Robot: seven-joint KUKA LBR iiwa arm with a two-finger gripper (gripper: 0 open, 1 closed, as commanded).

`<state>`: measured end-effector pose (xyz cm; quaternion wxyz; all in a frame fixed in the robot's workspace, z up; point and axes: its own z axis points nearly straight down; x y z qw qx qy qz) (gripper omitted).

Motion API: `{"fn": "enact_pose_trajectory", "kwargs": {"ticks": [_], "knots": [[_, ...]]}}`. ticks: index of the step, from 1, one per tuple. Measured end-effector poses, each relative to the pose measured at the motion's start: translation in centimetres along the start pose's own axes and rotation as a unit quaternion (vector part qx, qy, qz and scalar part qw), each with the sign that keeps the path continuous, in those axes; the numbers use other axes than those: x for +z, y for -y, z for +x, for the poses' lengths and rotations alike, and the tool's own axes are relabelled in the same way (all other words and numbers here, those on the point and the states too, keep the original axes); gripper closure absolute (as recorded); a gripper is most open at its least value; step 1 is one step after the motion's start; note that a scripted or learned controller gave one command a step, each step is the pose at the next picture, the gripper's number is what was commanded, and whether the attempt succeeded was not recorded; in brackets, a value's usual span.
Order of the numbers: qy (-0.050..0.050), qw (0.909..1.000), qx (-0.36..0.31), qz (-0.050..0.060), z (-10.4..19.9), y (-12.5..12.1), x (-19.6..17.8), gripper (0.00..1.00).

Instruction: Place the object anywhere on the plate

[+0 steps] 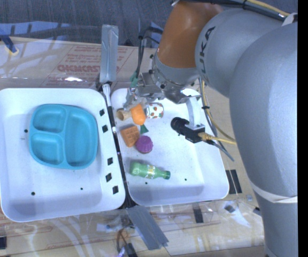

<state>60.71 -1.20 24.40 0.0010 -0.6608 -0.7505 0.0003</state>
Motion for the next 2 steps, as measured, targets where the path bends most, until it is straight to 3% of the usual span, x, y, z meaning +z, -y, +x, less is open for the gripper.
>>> {"fn": "enact_pose_trajectory", "kwargs": {"ticks": [1,2], "knots": [[0.001,0.9998,0.019,0.002,6.78,-3.92,2.57,1.00],[0.001,0.9998,0.020,0.001,6.70,-3.94,2.48,0.00]]}}
